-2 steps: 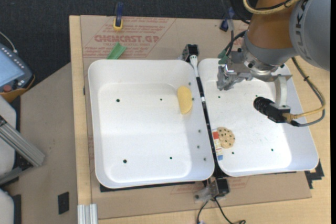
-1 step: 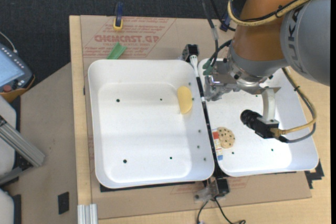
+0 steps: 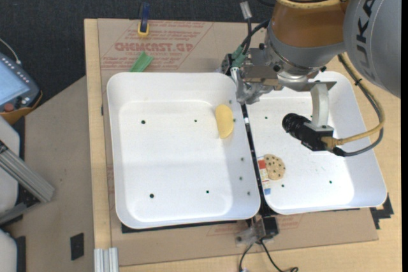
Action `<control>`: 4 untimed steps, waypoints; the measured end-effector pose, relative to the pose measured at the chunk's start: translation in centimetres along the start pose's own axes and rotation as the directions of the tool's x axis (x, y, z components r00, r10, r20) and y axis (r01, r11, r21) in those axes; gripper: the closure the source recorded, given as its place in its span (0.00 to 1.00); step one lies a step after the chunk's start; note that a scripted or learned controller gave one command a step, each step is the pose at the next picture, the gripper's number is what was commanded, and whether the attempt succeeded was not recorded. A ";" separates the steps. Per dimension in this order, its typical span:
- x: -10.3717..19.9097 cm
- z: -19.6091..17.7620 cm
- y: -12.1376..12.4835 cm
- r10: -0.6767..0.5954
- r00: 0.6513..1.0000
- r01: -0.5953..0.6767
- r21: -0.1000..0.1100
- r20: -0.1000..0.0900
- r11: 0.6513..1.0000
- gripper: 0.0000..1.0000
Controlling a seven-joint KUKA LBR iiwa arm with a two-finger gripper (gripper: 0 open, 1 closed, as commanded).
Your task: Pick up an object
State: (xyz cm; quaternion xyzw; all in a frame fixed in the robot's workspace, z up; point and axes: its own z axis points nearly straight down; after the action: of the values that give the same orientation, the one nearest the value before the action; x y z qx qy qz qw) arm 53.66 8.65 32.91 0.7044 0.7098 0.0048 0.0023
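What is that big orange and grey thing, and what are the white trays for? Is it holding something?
That big thing is a robot arm. It reaches in from the right side of the picture. The camera sits above the bench and looks down at a slant.

At the arm's end is its pincer, which it uses for picking things up. It hangs over the place where the two white trays meet. I cannot tell from here whether it is gripping anything.

The left tray has a yellow, banana-like piece lying near its right edge, close to the pincer. The right tray has a round cookie with dark spots. A black part with a cable hangs from the arm over the right tray.
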 end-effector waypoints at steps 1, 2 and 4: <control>4.0 0.0 -5.3 0.001 1.000 -0.001 0.015 0.001 1.000 1.00; -5.0 2.9 -5.9 0.018 1.000 -0.018 0.016 0.006 1.000 1.00; 3.5 -10.5 -5.6 0.002 1.000 -0.002 0.005 0.002 1.000 1.00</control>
State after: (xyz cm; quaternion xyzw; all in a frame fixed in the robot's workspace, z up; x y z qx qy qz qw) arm 47.95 12.09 43.39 0.7052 0.7090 0.0023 0.0011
